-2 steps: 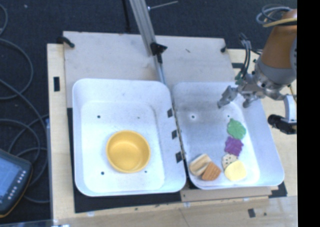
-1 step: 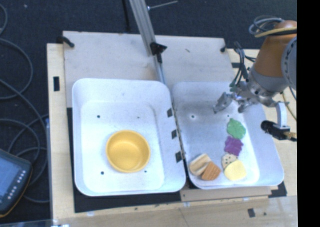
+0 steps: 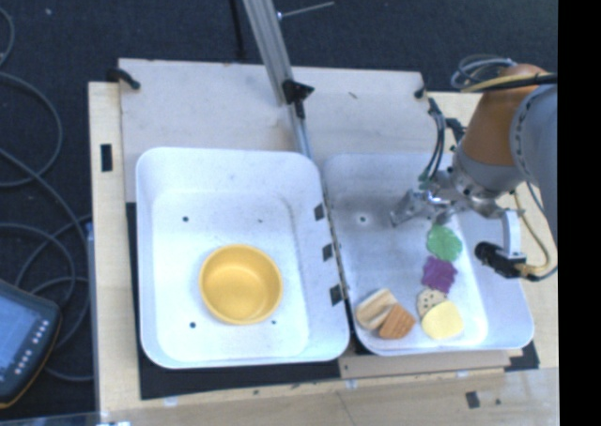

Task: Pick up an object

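Observation:
My gripper (image 3: 421, 215) hangs over the upper middle of the right bin (image 3: 371, 180), open with nothing between its fingers. Just below and to its right lies a green toy piece (image 3: 444, 244), apart from the fingers. Further down the same bin are a purple piece (image 3: 438, 274), a small tan piece (image 3: 429, 301) and a yellow piece (image 3: 442, 321). A beige bread-like piece (image 3: 375, 305) and an orange piece (image 3: 398, 323) lie at the bin's lower left. A yellow bowl (image 3: 240, 283) sits upright in the left bin (image 3: 169, 175).
A slanted metal pole (image 3: 268, 30) rises from the bench behind the bins. The arm's grey body and orange band (image 3: 493, 129) overhang the right bin's upper right corner. Black cables (image 3: 512, 265) hang near the bin's right rim.

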`<state>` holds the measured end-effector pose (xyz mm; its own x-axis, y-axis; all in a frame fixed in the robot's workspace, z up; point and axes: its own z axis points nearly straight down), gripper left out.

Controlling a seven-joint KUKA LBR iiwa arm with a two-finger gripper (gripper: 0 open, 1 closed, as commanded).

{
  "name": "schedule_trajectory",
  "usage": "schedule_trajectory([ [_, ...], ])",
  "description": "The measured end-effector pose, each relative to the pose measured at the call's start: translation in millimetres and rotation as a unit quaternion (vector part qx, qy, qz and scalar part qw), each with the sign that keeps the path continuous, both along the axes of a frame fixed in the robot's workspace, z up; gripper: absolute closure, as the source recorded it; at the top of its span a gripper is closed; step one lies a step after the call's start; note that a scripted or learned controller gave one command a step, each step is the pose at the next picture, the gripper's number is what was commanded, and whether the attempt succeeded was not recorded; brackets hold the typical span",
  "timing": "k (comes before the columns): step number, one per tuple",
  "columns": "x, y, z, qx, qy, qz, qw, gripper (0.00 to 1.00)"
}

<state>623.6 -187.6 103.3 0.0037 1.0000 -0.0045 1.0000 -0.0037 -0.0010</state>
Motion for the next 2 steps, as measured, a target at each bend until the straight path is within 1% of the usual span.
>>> schedule_trajectory([
  [1, 1.8, -0.3, 14.2, 0.0006, -0.003, -0.001, 1.0000, 1.00],
  [2, 12.3, 0.1, 74.6, 0.0019, -0.005, 0.003, 1.0000, 1.00],
])
